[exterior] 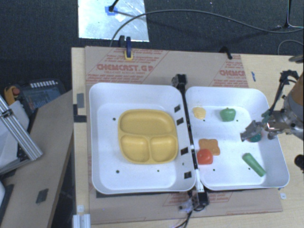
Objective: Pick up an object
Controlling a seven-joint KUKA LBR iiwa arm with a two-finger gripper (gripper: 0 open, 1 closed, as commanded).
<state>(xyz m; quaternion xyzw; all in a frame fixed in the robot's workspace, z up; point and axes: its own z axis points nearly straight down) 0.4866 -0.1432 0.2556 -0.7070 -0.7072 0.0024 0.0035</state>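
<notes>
gripper (254,133) over right bin (237,182), pinching a small teal object (255,137), green cylinder (253,165) nearby

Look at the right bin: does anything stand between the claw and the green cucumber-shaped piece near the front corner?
Nothing visible does. The claw is at the right bin's right side, and the green piece lies just in front of it, with bare white floor between.

Wood bench (78,175) w/ printed cardboard sheet (156,63) on top, two white bins on it side by side: left bin (102,137) & right bin (270,141), touching at middle.
</notes>
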